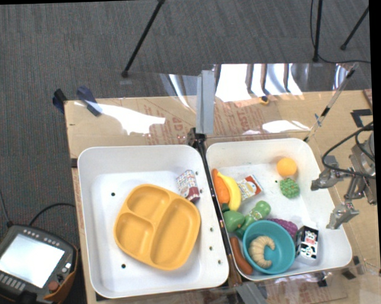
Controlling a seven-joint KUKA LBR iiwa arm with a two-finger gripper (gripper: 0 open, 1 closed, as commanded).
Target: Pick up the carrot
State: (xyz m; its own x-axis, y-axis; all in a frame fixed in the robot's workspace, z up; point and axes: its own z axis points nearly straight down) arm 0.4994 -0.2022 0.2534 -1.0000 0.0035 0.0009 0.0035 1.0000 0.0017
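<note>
The carrot [220, 188] is a short orange piece lying against the left wall of the right bin [266, 150], touching a yellow banana [232, 192] on its right. My gripper [329, 202] hangs over the right rim of that bin, far to the right of the carrot. Its two fingers are spread apart, open, with nothing between them.
The right bin also holds an orange ball [287, 167], a green knobbly toy [289, 188], a snack packet [249, 186], a green pepper [251, 215], purple grapes [284, 225], a teal bowl [280, 258] with a croissant [264, 249], a sausage [240, 255] and a small carton [308, 244]. The left bin [96, 165] holds a yellow divided plate [157, 226] and a small can [188, 185].
</note>
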